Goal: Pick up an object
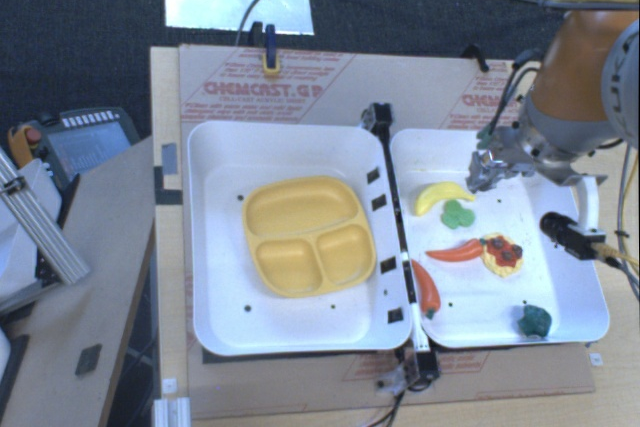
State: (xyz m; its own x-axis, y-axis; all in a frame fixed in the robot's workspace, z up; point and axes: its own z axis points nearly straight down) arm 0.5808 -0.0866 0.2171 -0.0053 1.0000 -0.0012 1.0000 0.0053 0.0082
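The right bin holds a yellow banana, a green leafy piece, a long red chili, a small pizza slice, a red-orange pepper near the divider and a dark green broccoli. My gripper hangs over the upper part of that bin, just right of the banana's tip. Nothing shows between its fingers.
The left bin holds a yellow three-compartment tray. A black clamp strip runs between the bins. A black cylinder on the arm juts over the right bin's right side. A teach pendant lies at the left.
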